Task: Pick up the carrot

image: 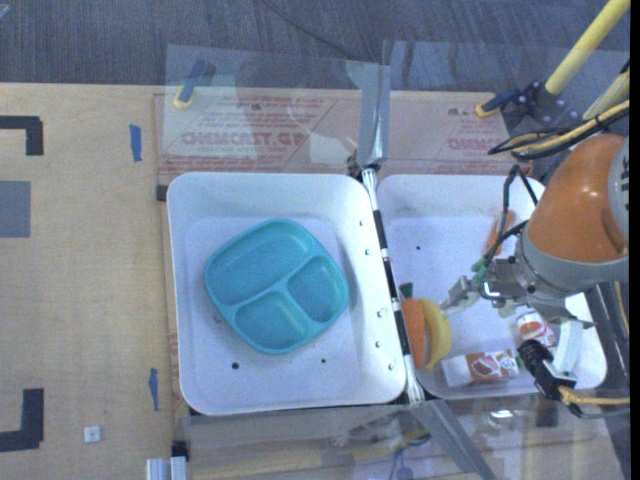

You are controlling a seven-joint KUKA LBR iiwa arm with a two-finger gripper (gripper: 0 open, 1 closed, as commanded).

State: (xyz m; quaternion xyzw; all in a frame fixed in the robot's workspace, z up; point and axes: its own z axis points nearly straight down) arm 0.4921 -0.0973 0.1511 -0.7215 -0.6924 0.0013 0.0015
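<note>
Camera view is showing two shallow white plastic bins sitting side by side, and the right white bin [440, 230] is my landmark for everything. To the left of it, the other white bin [262, 190] is holding a teal plastic plate with three sections [277, 285]. Over the right side of the right bin, the grey arm with the orange band [575, 218] is hanging. Its small two-finger gripper [462, 295] is pointing toward the bin's left wall. I cannot tell how it is set.

The orange carrot [412, 330] is lying in the bin's near left corner, pressed against the left wall. A yellow curved banana [436, 330] is touching it on its right side. A small white juice box with a red picture [482, 366] is lying just beside the banana.

I am thinking the grab could go wrong. The carrot is squeezed between wall and banana, so the gripper may be bumping the wall or catching the banana instead.
</note>
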